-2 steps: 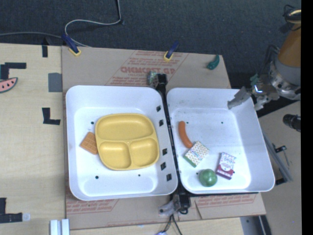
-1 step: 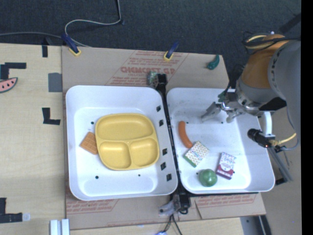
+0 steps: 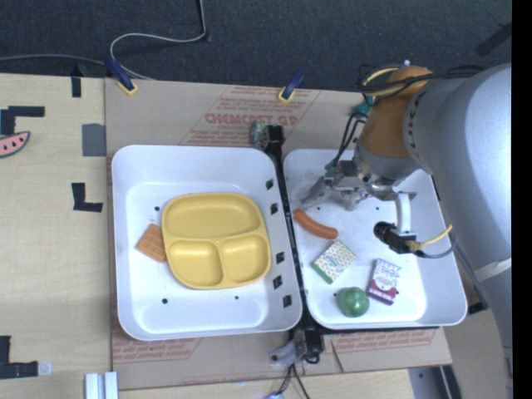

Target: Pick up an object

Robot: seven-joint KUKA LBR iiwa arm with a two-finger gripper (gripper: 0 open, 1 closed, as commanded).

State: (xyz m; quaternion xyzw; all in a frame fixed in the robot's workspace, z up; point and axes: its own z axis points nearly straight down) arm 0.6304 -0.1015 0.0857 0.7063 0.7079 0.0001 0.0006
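Beside pincer (image 3: pixel 320 191), glossy orange sausage (image 3: pixel 315 224)

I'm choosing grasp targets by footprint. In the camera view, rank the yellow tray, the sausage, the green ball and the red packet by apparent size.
Largest to smallest:
1. yellow divided tray, by far the largest
2. sausage, longest of the small items
3. red packet and green ball, which look about alike, so I won't rank them

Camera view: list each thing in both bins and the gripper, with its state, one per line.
Yellow divided plate: lying flat in the left bin, compartments bare.
Cracker: in the left bin, partly under the plate's left edge.
Sausage: lying loose in the right bin.
Small box: lying flat, untouched.
Red packet: lying flat.
Green ball: resting by the bin's near wall.
Gripper: low in the right bin, holding nothing visible.
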